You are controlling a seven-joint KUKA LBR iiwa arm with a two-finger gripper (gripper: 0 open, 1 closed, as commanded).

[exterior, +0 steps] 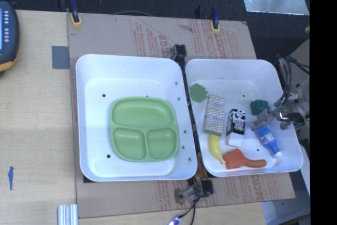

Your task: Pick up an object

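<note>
1. Left bin (84,113): it holds a green divided plate (143,129), lying flat near the middle.
2. Right bin (231,67): it holds all the loose objects I can choose from, so any pick happens here.
3. Gripper (284,113): I see metal parts of it at the right bin's right rim, just beside a dark green object (259,107) and above the blue and white tube (268,139). I cannot tell how it is set, and I see nothing held in it.
4. Candidates on the bin floor: a green round piece (198,92) at the upper left; a patterned box (215,114) beside it; a black and white block (237,126) in the middle; a yellow banana (215,148) and an orange piece (241,159) along the near wall.
5. Step in hand, as I judge it: approach and choice of target. The tube and the dark green object lie nearest the tool.
6. To do it well: I would pick the tube, since it lies apart from its neighbours. I would close across its narrow width, not along its length.
7. Risk: the tube lies near the right wall, so I would descend clear of the rim and confirm the hold before lifting.
</note>
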